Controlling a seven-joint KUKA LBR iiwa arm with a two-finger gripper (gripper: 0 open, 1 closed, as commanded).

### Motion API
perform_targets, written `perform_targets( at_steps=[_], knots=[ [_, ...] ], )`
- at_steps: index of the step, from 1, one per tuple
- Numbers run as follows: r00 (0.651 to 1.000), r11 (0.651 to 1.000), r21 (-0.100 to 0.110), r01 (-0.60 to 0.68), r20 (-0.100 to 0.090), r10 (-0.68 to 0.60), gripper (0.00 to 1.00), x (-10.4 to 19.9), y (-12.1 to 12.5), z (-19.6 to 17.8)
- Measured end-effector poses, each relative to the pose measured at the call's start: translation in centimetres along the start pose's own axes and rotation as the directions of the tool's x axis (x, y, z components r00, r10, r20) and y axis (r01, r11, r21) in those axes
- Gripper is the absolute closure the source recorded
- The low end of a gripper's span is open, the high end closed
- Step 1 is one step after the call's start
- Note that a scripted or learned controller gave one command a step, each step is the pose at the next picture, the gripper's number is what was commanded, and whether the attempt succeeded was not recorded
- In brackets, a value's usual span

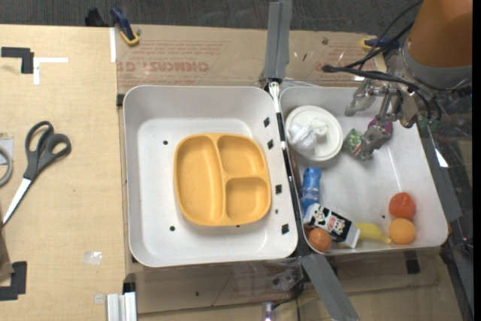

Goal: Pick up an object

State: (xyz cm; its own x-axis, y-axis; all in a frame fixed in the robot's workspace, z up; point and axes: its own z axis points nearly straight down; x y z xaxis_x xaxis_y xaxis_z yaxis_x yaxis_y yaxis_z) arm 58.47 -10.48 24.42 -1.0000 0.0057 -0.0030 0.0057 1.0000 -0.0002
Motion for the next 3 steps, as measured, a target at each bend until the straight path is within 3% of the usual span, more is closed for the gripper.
perform_targets(
  at_steps=[1,2,3],
  knots=[
    [0.999,0.999,0.000,0.032,0.000,-0.032,0.00,5.3,-4.2,14.7],
    [0.998,0.998,-0.001,0.060,-0.001,-0.060,0.00,0.0,0.5,15.1],
    [0.992,0.992,0.003,0.125,0.006,-0.125,0.00,7.6,0.2,15.0]
  ],
)
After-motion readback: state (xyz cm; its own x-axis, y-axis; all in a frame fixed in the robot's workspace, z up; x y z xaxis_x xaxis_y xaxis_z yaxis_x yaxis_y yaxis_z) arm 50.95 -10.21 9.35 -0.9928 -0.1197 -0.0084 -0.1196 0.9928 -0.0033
